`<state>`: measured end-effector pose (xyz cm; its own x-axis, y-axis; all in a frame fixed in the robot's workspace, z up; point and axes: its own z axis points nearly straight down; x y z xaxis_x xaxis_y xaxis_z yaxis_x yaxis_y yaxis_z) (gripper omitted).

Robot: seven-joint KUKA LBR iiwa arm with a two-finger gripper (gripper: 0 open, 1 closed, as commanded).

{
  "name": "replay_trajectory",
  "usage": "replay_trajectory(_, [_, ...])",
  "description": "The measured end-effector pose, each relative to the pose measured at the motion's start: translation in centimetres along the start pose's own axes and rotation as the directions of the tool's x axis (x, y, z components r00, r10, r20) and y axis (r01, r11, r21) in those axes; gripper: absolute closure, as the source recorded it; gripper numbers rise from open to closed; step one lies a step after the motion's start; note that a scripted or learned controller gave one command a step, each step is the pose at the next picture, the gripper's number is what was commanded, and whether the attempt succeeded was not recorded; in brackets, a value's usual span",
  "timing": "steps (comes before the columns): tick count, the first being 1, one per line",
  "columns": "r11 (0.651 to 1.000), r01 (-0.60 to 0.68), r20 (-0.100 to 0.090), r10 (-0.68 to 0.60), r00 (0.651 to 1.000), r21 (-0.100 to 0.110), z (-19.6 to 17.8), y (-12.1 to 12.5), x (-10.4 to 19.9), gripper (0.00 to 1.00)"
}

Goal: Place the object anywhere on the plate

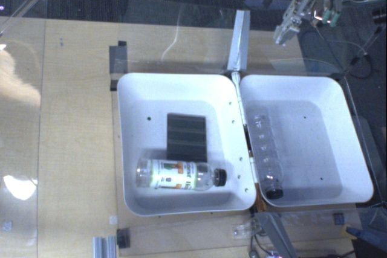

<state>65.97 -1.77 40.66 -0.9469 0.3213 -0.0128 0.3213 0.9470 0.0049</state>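
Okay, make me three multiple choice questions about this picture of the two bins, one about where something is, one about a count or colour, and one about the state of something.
1. Where is the dark plate?
A. left bin
B. right bin
C. on the bench

2. How many bottles lie in the bins?
A. one
B. two
C. three

3. How is the labelled bottle posed?
A. upright
B. lying on its side
C. held by the gripper

Answers:
1 A, the plate rests on the left bin's floor.
2 B, the labelled bottle and a clear bottle in the right bin.
3 B, it lies below the plate, while the gripper hangs above the bins.
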Motion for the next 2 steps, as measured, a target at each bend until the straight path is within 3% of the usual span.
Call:
replay_trajectory(1, [1.000, 0.000, -0.001, 0.000, 1.000, 0.000, 0.02, 0.01, 0.01, 0.00])
replay_trajectory(2, [1.000, 0.000, -0.001, 0.000, 1.000, 0.000, 0.03, 0.01, 0.01, 0.00])
